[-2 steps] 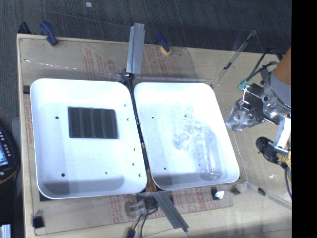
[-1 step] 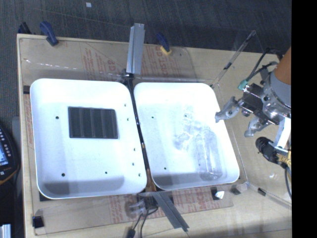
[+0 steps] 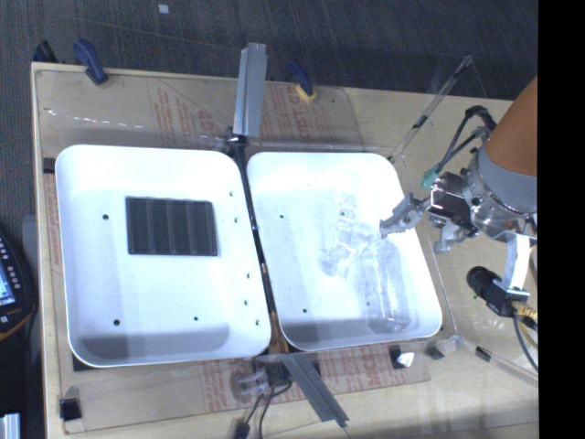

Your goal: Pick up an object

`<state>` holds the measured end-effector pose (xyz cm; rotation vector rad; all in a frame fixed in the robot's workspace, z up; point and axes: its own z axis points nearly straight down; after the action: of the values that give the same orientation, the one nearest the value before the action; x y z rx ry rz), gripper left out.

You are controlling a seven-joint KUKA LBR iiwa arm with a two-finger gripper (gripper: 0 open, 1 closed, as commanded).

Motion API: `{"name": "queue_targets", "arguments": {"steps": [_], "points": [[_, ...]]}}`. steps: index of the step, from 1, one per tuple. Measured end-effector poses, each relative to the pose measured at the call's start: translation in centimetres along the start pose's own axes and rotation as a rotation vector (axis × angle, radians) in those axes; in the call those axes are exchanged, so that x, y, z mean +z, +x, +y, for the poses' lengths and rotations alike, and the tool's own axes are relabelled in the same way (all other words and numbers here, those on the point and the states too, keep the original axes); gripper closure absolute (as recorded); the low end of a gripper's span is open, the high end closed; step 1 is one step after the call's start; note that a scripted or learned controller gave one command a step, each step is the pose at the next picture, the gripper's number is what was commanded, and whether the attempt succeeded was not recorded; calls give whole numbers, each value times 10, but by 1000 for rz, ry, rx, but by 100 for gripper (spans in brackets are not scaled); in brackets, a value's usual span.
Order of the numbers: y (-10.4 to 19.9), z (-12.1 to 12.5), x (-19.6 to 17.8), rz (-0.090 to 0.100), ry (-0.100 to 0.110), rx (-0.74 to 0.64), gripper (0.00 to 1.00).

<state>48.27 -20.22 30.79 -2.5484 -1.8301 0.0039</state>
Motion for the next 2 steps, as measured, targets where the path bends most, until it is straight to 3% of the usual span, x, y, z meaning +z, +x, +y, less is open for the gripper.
{"name": "queue_targets", "arguments": {"steps": [1, 2], "points": [[0, -5, 0, 0, 0, -95, 0], [0, -1, -30, -1, -3, -123, 0]]}}
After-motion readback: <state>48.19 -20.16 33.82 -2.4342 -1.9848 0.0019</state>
